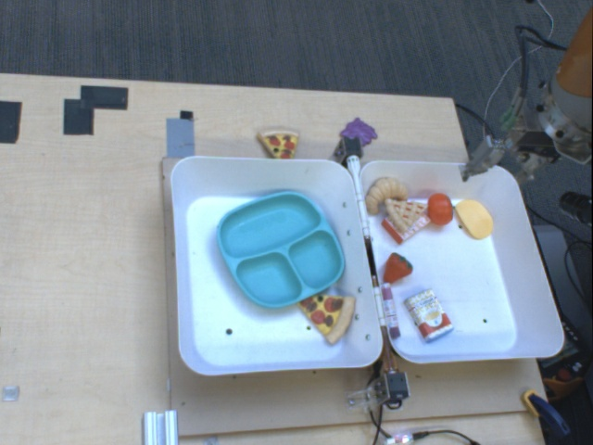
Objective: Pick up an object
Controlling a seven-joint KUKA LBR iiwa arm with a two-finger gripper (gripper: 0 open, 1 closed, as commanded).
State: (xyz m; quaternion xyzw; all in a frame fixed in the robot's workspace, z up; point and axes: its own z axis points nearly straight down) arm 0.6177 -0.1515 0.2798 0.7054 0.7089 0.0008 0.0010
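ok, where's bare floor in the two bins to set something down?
Right white bin: open floor along its right side, right of the red-and-white can and below the yellow lemon-shaped toy. Left white bin: a bare strip left of the blue divided plate, plus the front-left corner. Crowded: the right bin's upper left, around the croissant and red tomato.

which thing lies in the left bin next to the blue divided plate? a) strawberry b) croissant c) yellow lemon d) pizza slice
d: the pizza slice lies in the left bin at the near right edge of the blue divided plate; the croissant, strawberry and yellow lemon are in the right bin.
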